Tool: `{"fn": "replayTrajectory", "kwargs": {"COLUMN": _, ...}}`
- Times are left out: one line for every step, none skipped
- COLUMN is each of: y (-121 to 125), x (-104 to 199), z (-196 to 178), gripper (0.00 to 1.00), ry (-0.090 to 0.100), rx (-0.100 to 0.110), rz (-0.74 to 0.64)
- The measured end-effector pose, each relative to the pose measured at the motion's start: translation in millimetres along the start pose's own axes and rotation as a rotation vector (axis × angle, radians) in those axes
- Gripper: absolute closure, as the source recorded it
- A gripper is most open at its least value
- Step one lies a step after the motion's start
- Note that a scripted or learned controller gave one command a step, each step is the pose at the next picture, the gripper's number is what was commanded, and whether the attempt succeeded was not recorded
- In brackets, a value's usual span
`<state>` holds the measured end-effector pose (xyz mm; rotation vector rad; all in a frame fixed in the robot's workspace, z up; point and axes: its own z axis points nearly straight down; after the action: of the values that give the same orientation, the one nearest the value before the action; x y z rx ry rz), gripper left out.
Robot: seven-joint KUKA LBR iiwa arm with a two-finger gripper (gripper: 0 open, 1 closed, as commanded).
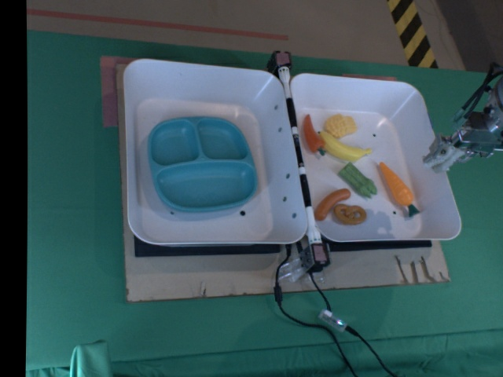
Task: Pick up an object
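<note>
The fingers (437, 157) hang at the right bin's (440, 225) right rim, their gap impossible to tell, while the nearest toy, the carrot (395, 185), lies inside near that rim, likely light, hard, slick plastic best pinched across its thick orange middle.

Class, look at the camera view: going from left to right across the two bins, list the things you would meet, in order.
Blue divided plate → red chili pepper → sausage → carrot → gripper at the right bin's edge.
</note>
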<state>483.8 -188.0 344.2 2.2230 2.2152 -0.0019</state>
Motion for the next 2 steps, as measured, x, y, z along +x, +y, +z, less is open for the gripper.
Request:
{"fn": "replayTrajectory", "kwargs": {"y": -15.8, "x": 5.2, "z": 35.6, "gripper": 1.0, "ry": 0.001, "rx": 0.003, "rz": 0.001}}
{"fn": "replayTrajectory", "kwargs": {"y": -15.3, "x": 0.0, "z": 4.9, "gripper": 1.0, "ry": 0.0, "rx": 0.0, "rz": 0.0}}
